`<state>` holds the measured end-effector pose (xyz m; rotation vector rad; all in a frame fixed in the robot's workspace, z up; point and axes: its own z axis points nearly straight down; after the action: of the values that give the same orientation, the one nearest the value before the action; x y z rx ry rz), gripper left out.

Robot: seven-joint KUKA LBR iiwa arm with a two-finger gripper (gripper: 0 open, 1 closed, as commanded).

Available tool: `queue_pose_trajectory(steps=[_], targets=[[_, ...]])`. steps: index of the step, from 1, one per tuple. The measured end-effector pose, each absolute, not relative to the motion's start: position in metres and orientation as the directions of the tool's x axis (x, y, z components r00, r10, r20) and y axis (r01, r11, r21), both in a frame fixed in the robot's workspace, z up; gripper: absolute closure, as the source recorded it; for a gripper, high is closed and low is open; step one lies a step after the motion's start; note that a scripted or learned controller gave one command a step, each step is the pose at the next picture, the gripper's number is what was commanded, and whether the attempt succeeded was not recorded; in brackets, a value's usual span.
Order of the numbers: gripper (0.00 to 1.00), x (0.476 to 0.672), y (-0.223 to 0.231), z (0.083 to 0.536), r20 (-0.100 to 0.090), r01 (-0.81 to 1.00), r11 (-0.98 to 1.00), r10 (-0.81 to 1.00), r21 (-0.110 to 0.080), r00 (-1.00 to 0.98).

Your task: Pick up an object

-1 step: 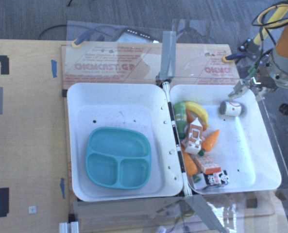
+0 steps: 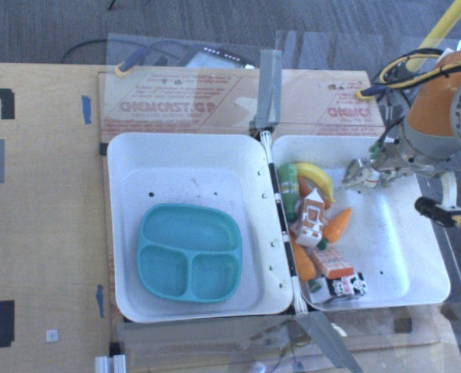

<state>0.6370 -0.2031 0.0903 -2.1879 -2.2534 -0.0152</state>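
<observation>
could easily miss, with the gripper [image 2: 360, 175] up near the right bin's [image 2: 417, 278] top edge, open and holding nothing, and the banana [image 2: 317, 179], carrot [image 2: 337, 224] and little cartons crowded close together.

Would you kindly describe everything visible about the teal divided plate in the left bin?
The teal divided plate looks like smooth matte plastic, a rounded rectangle with a raised rim and three compartments: one long section along the far side and two smaller ones nearer the camera. It lies flat, right side up, turned slightly askew, on the floor of the left white bin, toward its near side. Nothing rests in it, and no other object touches it.
</observation>
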Motion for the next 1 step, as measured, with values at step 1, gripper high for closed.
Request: queue_pose_trajectory(steps=[1], targets=[[1.0,0.6331,-0.2076,0.0985,0.002,1.0,0.027,1.0,-0.007,-0.027]])
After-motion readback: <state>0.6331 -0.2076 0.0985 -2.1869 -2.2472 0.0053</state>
